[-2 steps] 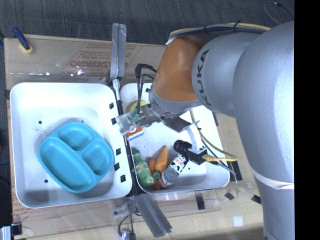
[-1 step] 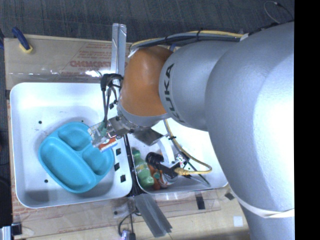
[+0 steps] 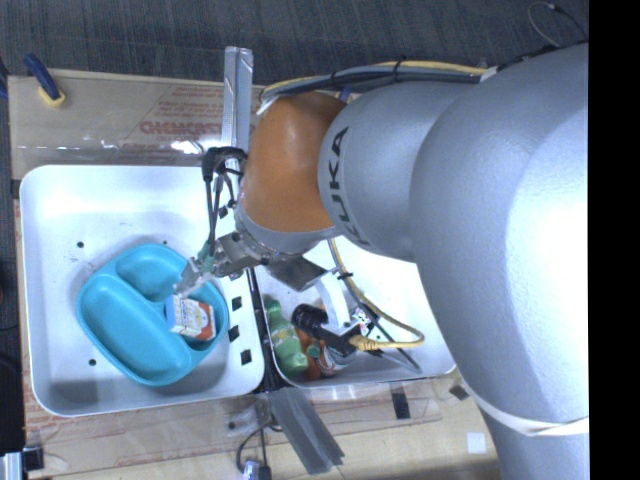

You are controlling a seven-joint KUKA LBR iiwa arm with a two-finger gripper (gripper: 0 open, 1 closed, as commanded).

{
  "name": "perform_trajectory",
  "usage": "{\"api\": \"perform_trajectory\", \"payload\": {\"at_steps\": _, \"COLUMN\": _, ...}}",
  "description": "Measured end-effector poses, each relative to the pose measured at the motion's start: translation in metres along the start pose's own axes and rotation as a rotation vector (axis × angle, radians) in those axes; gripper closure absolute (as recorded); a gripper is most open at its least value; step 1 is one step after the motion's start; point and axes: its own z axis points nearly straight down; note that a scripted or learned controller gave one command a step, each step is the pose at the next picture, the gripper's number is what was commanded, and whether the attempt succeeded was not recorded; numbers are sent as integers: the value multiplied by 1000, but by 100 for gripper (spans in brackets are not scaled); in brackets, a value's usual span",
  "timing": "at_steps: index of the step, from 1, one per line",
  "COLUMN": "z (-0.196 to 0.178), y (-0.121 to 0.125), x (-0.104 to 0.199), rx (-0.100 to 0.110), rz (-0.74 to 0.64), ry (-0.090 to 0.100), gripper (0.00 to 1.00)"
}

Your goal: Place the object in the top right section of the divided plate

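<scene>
Object — flat, printed packet — lies in glossy blue plate.

This is a robotics lab or test cell, not a home. A large grey industrial arm with an orange band and part of a maker's name on its casing reaches in from the right. Bundled cables run along it. Two shallow white bins sit side by side on a table covered in taped-down brown cardboard with printed lettering. The floor at the far side is dark, ribbed carpet. Small toy-like items, among them a blue divided plate, lie in the bins as practice props.
</scene>
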Motion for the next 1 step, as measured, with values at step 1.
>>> {"api": "perform_trajectory", "payload": {"at_steps": 1, "z": -27, "y": -27, "x": -65, "rx": -4, "rz": 17, "ry": -1, "gripper": 0}}
